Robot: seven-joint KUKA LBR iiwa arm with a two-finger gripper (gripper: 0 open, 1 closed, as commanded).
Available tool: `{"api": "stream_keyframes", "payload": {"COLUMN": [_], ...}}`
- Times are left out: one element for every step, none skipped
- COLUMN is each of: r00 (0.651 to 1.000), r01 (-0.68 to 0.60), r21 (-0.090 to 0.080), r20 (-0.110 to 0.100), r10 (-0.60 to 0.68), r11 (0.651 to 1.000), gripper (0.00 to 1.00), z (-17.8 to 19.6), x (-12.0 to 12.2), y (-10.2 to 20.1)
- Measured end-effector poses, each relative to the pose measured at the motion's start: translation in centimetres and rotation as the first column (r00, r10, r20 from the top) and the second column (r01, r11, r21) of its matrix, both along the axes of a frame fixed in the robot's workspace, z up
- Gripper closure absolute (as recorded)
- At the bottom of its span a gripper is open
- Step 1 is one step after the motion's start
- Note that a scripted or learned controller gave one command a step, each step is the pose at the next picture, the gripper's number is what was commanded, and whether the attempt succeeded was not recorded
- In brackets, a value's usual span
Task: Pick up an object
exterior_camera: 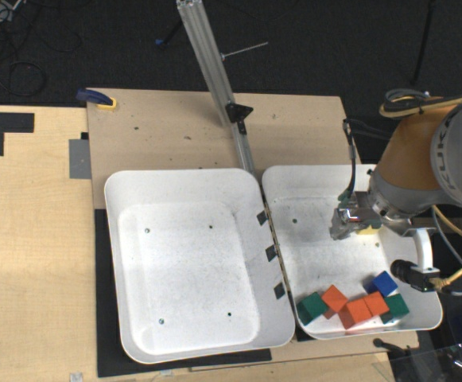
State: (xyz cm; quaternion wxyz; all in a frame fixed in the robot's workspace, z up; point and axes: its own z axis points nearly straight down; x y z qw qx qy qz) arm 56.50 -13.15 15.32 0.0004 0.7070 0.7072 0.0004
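Observation:
Several small blocks lie in a cluster at the near end of the right bin (310, 205): a green block (312, 306), an orange block (335, 298), a larger orange block (359, 311), a blue block (383, 283) and another green block (395, 308). My gripper (347, 222) hangs over the middle right of that bin, well above the cluster in the view. A small yellowish object (367, 228) shows just beside the gripper, partly hidden by it. The grey wrist with its orange band (412, 153) rises behind.
The left bin (183, 261) sits beside the right one, with black clips along their shared edge. A slanted aluminium rail (211, 62) stands behind the bins. Cables run along the right side near the arm.

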Motion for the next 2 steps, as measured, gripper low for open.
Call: {"api": "stream_keyframes", "payload": {"r00": [1.0, 1.0], "r01": [0.002, -0.001], "r21": [-0.001, -0.001], "r20": [0.001, 0.002], "r10": [-0.002, 0.001], "r11": [1.0, 1.0], "gripper": [1.0, 1.0], "z": [4.7, 10.0], "x": [-0.2, -0.1], "y": [-0.9, -1.1]}}
